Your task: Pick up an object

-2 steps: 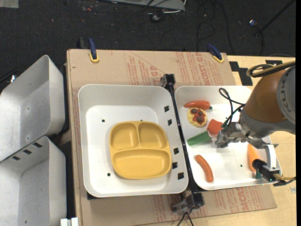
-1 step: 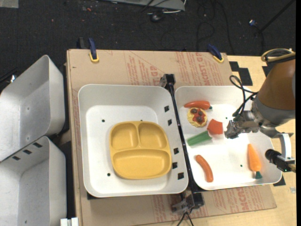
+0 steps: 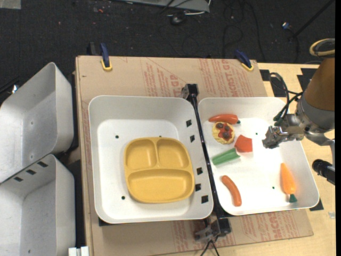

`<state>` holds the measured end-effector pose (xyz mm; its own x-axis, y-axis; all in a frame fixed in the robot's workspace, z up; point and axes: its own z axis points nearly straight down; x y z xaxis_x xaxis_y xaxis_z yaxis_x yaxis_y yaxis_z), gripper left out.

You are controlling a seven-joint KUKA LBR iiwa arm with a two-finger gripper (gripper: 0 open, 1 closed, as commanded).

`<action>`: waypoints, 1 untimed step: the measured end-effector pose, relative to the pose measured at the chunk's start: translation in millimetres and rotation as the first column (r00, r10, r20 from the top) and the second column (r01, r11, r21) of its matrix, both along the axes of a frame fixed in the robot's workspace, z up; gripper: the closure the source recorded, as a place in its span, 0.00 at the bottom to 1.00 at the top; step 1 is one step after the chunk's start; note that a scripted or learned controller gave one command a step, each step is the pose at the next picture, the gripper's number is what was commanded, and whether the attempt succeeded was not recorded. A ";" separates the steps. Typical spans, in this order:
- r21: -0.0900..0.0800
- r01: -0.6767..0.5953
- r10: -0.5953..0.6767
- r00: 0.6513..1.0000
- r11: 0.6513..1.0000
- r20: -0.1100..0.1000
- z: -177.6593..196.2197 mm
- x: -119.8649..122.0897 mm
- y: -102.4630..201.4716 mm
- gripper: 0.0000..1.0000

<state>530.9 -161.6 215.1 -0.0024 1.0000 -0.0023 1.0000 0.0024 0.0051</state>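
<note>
The right bin (image 3: pixel 277 207) holds several toy foods. A red chili pepper (image 3: pixel 224 118) lies at the back, with a small round pizza (image 3: pixel 223 132) just in front of it. A red block (image 3: pixel 244 143) sits beside a green piece (image 3: pixel 224 157). A sausage (image 3: pixel 232 190) lies near the front, and an orange carrot (image 3: pixel 287 181) rests at the right. My gripper (image 3: pixel 270 139) hangs over the bin's right half, to the right of the red block and apart from it.
The left bin (image 3: pixel 106 116) holds a yellow divided plate (image 3: pixel 159 169). Two more white bins (image 3: pixel 32 143) stand tilted off the bench's left side. Blue clamps (image 3: pixel 106 57) grip the board's back edge. Cables run at the right.
</note>
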 end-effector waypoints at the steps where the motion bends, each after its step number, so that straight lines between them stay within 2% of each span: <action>1: 0.003 -0.006 0.006 1.000 1.000 -0.003 9.3 7.2 60.3 1.00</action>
